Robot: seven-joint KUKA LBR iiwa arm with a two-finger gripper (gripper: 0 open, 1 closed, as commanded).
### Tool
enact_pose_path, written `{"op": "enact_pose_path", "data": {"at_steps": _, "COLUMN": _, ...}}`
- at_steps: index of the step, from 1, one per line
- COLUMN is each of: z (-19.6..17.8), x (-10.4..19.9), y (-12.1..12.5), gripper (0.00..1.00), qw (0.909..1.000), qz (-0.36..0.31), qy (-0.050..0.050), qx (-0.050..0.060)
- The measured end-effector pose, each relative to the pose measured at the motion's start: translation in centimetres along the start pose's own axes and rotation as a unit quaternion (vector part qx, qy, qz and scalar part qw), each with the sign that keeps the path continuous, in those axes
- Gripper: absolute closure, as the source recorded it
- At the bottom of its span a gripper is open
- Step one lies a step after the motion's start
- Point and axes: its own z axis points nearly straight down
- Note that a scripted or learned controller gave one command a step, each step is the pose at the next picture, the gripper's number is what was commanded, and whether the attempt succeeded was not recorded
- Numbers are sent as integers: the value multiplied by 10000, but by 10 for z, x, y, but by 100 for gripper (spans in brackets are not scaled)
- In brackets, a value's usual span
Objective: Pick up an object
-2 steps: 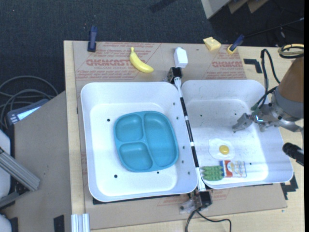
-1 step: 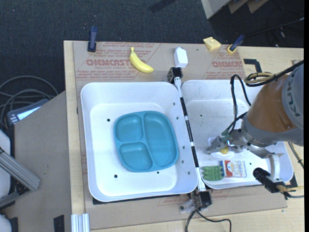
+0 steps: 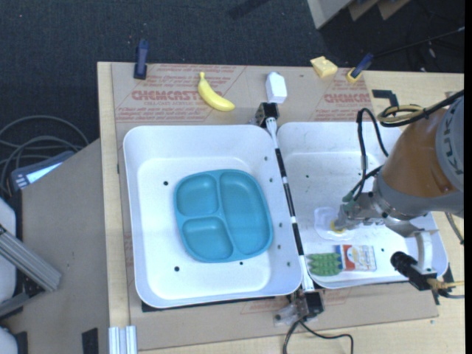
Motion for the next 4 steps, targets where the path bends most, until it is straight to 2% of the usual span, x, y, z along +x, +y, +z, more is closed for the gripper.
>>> {"op": "enact_pose_path", "data": {"at_steps": 1, "z": 1, "x": 1, "y": -1, "gripper": 0, "qw": 10000, "qz": -2, "qy": 9, "qx": 19}}
{"op": "enact_pose_path", "data": {"at_steps": 2, "z": 2, "x": -41, "y": 82, "gripper": 0, "qw": 10000, "qz": -8, "qy": 17, "qx": 31}}
{"op": "enact_pose_path", "data": {"at_steps": 3, "z": 14, "x": -21, "y": 166, "gripper": 0, "qw": 10000, "qz": -18, "qy": 18, "qx": 33}}
{"op": "enact_pose_path", "data": {"at_steps": 4, "z": -49, "x": 10, "y": 93, "gripper": 0, "qw": 10000, "qz": -11, "qy": 23, "qx": 38}}
